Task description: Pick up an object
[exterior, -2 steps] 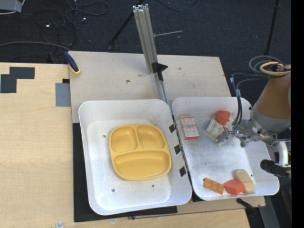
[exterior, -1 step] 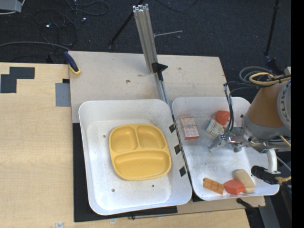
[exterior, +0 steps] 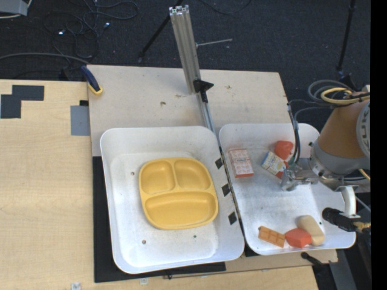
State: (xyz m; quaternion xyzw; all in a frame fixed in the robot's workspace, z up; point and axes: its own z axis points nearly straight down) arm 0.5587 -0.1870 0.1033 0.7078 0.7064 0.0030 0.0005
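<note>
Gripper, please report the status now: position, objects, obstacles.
Gripper low in right bin, beside small packet and red object. Nothing seen held. Pink box close on the left.

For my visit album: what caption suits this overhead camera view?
Robot arm's gripper low in the right bin beside small packets, yellow divided plate in the left bin.

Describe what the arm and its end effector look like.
The arm is bulky and rounded, with an orange band above a grey wrist section. A dark cable runs down alongside it towards the end effector, a small metallic grey unit with short silver fingers. Yellow and black cable coils lie behind the arm.
</note>
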